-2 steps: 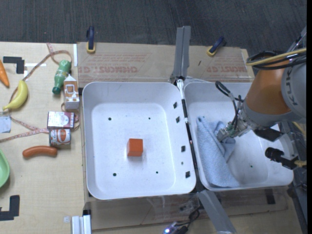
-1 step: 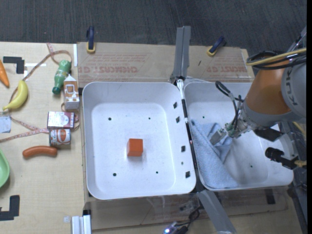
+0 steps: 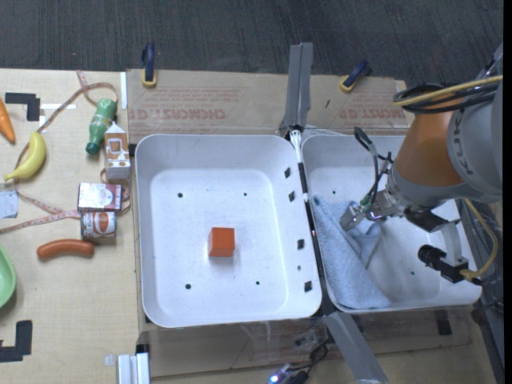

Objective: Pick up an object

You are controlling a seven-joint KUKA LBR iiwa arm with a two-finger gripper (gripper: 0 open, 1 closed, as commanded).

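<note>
Step in hand, by the look of it: grabbing the pale blue cloth (image 3: 346, 264) in the right bin (image 3: 416, 298). Best done by pinching a raised fold, not flat fabric, then lifting straight up, clear of the bin divider (image 3: 302, 190). Gripper (image 3: 358, 217) down at the cloth's upper edge, apparently touching it. Can't tell finger spacing or any grip from here. Alternative target: orange block (image 3: 222, 242), mid left bin (image 3: 156, 238), well apart from the arm.

Arm in from the right, gripper (image 3: 358, 217) low in the right bin (image 3: 416, 298), at the pale blue cloth (image 3: 348, 262) lying along that bin's left side. Orange block (image 3: 222, 242) sits alone mid left bin (image 3: 160, 214), well apart from gripper.
</note>
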